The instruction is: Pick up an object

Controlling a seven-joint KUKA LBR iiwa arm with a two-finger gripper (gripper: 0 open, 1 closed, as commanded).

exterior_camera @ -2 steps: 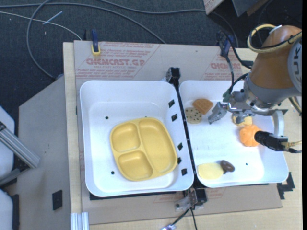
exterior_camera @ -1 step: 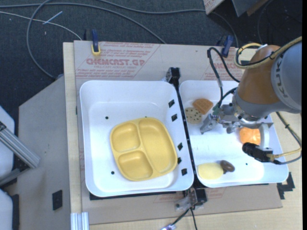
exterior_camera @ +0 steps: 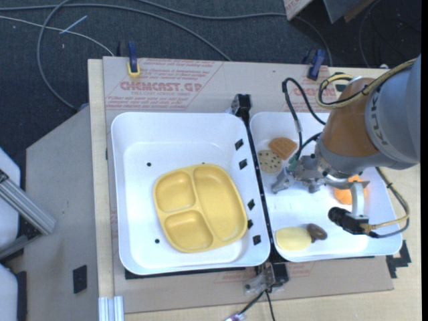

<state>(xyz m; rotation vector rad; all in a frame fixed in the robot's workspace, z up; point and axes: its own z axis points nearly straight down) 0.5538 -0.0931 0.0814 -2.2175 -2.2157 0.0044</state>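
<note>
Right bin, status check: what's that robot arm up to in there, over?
Gripper low in right bin, nothing seen held. Cracker, waffle piece just beside it. Yellow tray sits in left bin.

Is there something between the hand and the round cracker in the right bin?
Nothing visible. The hand sits in the right bin just right of the round cracker, with bare white floor between them.
</note>
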